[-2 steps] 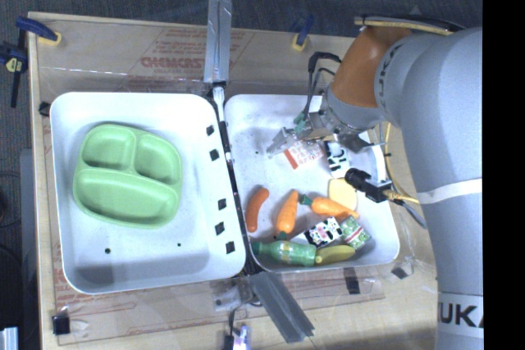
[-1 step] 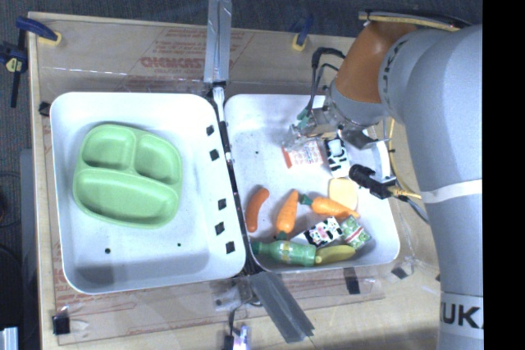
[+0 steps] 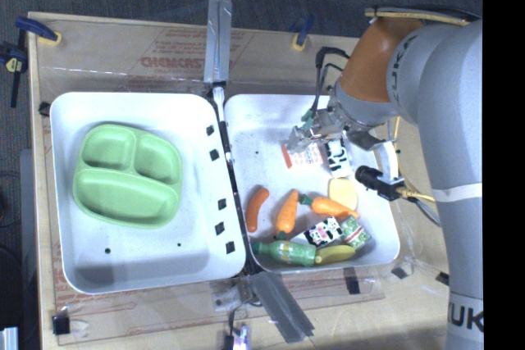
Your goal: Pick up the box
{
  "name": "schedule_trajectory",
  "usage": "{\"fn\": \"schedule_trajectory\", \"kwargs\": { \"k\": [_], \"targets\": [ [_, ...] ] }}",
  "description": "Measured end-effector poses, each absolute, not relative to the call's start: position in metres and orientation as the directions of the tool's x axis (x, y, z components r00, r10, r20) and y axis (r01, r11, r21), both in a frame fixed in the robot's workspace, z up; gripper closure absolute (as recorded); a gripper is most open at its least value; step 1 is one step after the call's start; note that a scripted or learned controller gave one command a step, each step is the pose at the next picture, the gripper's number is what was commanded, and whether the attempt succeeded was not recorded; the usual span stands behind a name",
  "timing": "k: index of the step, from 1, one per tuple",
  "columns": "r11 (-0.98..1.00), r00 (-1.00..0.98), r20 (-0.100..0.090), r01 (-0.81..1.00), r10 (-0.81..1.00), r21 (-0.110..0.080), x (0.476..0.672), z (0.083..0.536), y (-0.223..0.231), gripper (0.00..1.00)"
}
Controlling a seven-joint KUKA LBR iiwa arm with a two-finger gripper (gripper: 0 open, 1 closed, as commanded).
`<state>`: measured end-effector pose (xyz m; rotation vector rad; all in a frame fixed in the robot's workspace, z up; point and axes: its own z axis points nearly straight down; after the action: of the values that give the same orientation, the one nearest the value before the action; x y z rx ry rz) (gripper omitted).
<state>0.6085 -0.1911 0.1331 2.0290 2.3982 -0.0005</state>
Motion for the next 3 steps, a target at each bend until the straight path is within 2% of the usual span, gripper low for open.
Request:
{"fn": "schedule_trajectory", "kwargs": {
  "k": [1,2,3],
  "targets": [
    [0.166,-0.166,-0.001,0.986,0.986,0.000,0.609,0.133,-0.191,0.00],
    [0.252,-0.252,-0.007,0.968,0.968,0.011,0.637,0.098,-0.189,0.00],
    [0.257,-0.257,-0.008,0.966,0.966,0.011,0.637,0.108,-0.188,1.00]
  ]
}}
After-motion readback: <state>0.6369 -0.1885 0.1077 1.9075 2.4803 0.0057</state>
